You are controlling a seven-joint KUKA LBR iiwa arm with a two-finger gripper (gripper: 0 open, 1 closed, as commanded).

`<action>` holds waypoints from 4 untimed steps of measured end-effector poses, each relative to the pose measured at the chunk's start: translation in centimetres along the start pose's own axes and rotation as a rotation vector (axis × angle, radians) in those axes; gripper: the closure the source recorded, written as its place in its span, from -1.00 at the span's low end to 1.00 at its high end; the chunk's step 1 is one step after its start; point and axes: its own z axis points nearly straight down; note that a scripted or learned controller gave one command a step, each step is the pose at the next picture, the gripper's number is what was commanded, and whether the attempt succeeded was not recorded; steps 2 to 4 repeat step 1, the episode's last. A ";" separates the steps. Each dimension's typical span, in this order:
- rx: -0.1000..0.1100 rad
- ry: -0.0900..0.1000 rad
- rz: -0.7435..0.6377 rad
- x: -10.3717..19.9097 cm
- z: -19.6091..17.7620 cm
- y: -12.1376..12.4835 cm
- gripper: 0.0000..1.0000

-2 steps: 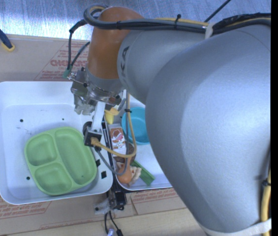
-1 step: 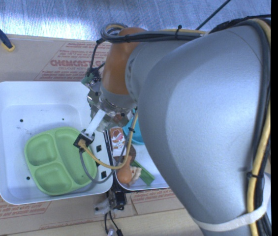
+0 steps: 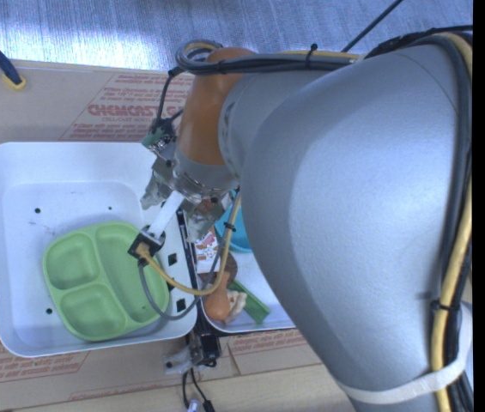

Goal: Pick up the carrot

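The carrot (image 3: 218,304) is an orange lump with a green leafy end (image 3: 251,308). It lies at the near left corner of the right bin (image 3: 263,323), right against the wall that divides the bins. My gripper (image 3: 182,213) hangs over that dividing wall, above and a little behind the carrot, under the orange wrist band (image 3: 201,127). A yellow cable (image 3: 176,284) loops from the gripper down toward the carrot. The arm's grey bulk hides most of the right bin.
A green divided plate (image 3: 96,281) lies in the left bin (image 3: 19,187), at its near side. Beside the gripper in the right bin are a red-and-white packet (image 3: 208,249), a blue object (image 3: 240,235) and a brown item (image 3: 226,274). A blue-and-yellow clamp (image 3: 5,67) sits on the cardboard at the far left.
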 end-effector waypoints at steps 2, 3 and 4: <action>0.004 -0.004 0.215 3.2 6.5 -4.3 -1.00; 0.004 -0.004 0.215 3.2 6.5 -4.3 -1.00; 0.004 -0.004 0.215 3.2 6.5 -4.3 -1.00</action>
